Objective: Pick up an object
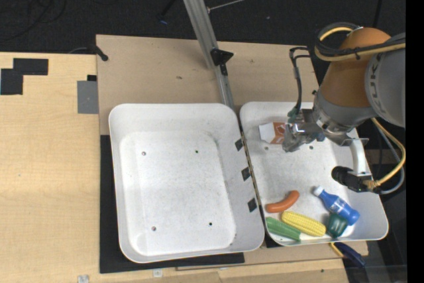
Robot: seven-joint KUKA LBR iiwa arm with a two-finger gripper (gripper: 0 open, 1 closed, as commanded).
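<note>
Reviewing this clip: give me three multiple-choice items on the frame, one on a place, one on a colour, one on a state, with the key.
1. Where do the toy foods lie?
A. In the left bin
B. Along the near edge of the right bin
C. On the bare bench

2. What colour is the bottle by the corn?
A. Blue
B. Red
C. Black

3. How does the gripper stand?
A. Over the left bin
B. Off beyond the bench
C. Low over the far part of the right bin, by a small white and red item

Key:
1 B: the sausage, the corn and the green vegetable sit at the near rim of the right bin.
2 A: the bottle is blue with a white cap.
3 C: the gripper hangs beside the white and red item.
</note>
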